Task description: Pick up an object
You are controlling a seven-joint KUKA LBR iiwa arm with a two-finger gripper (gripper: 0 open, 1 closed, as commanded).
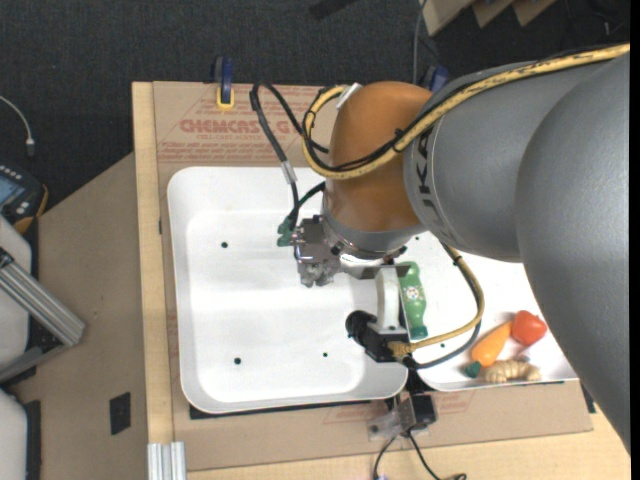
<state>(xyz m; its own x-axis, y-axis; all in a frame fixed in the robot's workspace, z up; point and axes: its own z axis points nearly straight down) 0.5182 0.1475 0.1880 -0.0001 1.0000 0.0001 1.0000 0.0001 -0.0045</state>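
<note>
1. Camera view, rig. Grey arm (530, 168), smooth and matte, with a glossy orange band (370, 158) above the wrist, reaches in from the right. The gripper (314, 264) is dark metal and hangs low over the far middle of the left bin (200, 298). Whether it is open or closed cannot be told, and nothing can be seen in its hold.
2. Camera view, containers. Two shallow white bins with rounded corners and a smooth, plastic-looking finish stand side by side on a brown cardboard-covered tabletop (155, 268). The left bin's floor under the gripper is bare white but for a few dark specks (225, 246), too small to identify.
3. Camera view, candidates. All lie in the near corner of the right bin (500, 288), well apart from the gripper:
   - orange piece (490, 346), tapered and smooth
   - red piece (528, 327), rounded, touching the orange one
   - tan piece (505, 373), knobbly, just beside the rim
   - green strip (412, 303), flat with a pale label; what it is cannot be told
4. Step in hand, as judged: seeking a grasp — nothing secured yet.
5. Next move calls for: lifting clear and crossing to the right bin. The rounded, smooth pieces look likely to slip.
</note>
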